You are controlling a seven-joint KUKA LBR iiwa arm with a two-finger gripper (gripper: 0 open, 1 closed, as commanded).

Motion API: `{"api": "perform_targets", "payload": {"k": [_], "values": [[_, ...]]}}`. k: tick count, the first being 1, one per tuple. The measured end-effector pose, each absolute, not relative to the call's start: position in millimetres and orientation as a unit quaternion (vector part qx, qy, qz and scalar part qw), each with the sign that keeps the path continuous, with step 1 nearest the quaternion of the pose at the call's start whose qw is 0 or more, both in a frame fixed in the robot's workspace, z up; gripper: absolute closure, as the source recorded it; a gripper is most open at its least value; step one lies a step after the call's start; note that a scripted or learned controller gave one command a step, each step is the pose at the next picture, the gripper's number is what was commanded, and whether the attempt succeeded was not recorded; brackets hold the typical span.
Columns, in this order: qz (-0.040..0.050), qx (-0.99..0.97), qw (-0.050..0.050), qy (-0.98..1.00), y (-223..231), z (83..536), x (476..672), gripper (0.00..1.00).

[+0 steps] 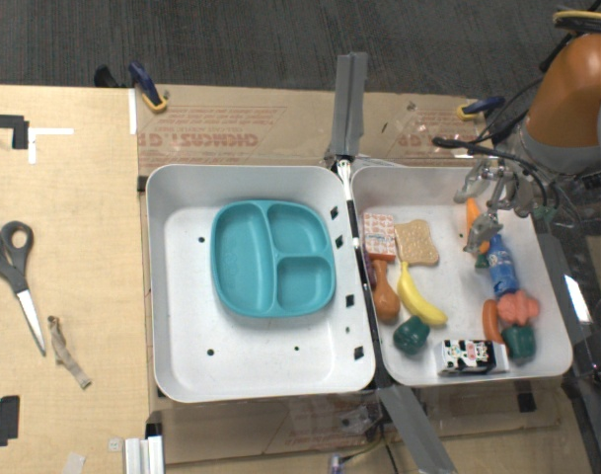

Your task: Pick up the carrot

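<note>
The claw [485, 227] hangs over the upper right part of the right bin [448, 188], at the end of the grey arm with its orange band [568, 92]. Whether the claw is wide or narrow cannot be told from this view. The carrot [472, 212] appears as a small orange object just beside the claw's metal parts, on their left; contact between the two cannot be told.

Other items lie in the same bin: a blue bottle [500, 268] just below the claw, a slice of bread [416, 243], a banana [419, 298], and a small black-and-white carton [467, 355].

The left bin [172, 294] holds a teal divided plate [273, 259]. Scissors [14, 275] lie on the worktop [63, 205], well apart from both bins.
</note>
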State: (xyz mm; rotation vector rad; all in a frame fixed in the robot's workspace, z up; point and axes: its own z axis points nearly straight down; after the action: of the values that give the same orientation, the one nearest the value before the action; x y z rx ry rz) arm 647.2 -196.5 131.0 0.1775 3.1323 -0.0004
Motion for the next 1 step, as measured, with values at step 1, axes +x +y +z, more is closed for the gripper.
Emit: {"api": "perform_targets", "payload": {"k": [1], "values": [[-0.0004,0.065,0.003,0.998,-221.8,94.3,639.6,0.0]]}}
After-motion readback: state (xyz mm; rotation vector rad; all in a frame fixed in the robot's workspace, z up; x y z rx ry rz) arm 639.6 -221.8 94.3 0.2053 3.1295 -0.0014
